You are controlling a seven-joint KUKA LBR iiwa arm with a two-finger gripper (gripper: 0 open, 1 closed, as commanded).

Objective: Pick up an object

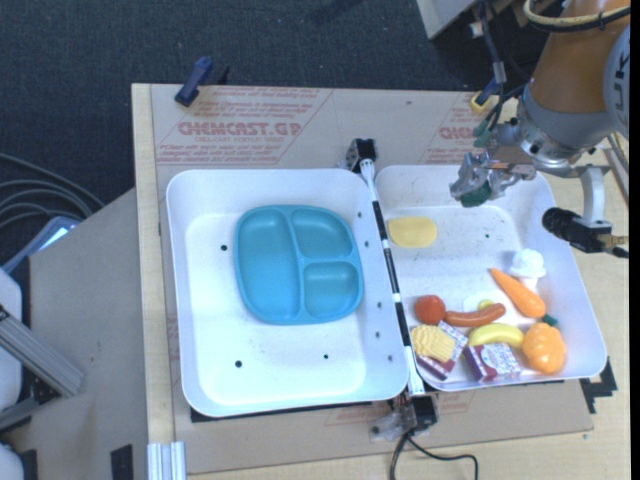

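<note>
My gripper hangs over the back of the right bin, above bare bin floor. A yellow oval piece lies a little to its left and nearer the camera. Toy foods crowd the bin's front right: a carrot, a sausage, a red tomato, a banana, a corn cob, an orange fruit and a white piece. Nothing shows between the fingers.
The left bin holds a blue divided plate. A black clamp sits at the back where the bins meet. A blue clip lies on the board's far left corner. The arm's black side bracket overhangs the right bin's edge.
</note>
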